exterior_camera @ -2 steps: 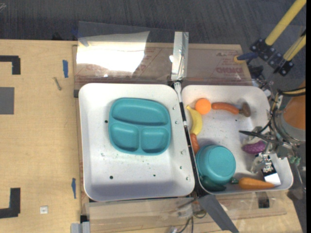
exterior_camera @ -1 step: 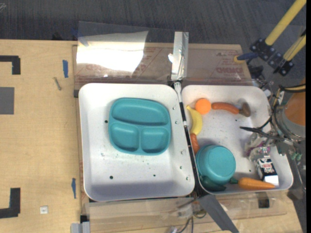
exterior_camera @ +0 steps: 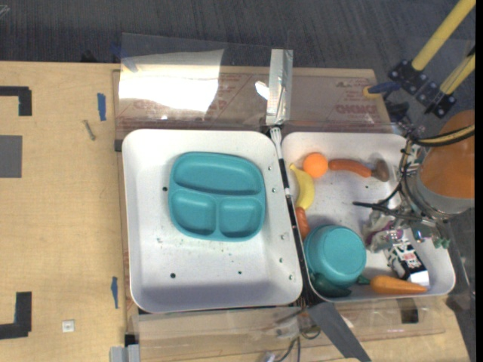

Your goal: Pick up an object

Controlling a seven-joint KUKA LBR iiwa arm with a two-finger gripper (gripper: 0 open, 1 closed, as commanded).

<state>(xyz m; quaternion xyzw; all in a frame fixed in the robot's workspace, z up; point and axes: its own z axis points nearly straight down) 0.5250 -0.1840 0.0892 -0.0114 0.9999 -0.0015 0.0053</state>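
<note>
Arm low over the right bin (exterior_camera: 445, 277), gripper (exterior_camera: 398, 240) down amid clutter (cannot tell its state); cup (exterior_camera: 335, 256), banana (exterior_camera: 304, 188), orange ball (exterior_camera: 315, 164) and carrot (exterior_camera: 397, 283) all lie in the bin, so the pick looks not yet done.

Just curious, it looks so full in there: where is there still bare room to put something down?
Mostly in the left bin: bare white floor all around the teal divided plate, widest along the near edge. The right bin is crowded: banana, orange, teal cup, carrot and the arm. One small gap lies between orange and cup.
</note>
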